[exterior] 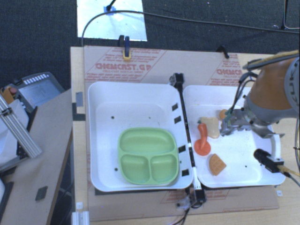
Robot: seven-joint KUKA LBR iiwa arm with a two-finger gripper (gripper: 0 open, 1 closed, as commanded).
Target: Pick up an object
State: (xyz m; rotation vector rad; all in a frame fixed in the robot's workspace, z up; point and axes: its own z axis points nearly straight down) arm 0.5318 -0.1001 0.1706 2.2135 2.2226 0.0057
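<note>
Over a cardboard-covered tabletop [140, 64] bearing two shallow white bins, I am reaching in from the right.

The left white bin [108, 102] is holding a pale green three-compartment plastic tray [147, 154] near its front. In the right white bin [243, 165], a cream rounded lump [211, 126] is lying just beside an orange-red long-handled scoop-shaped toy [202, 139], with a small tan waffle-textured wedge [216, 164] nearer the front edge and a small orange piece [223, 113] farther back. My jaws [228, 124] are hanging low over the right bin, just beside the cream lump and the small orange piece; how far they are parted I cannot tell, and I am seeing nothing gripped between them.
</note>
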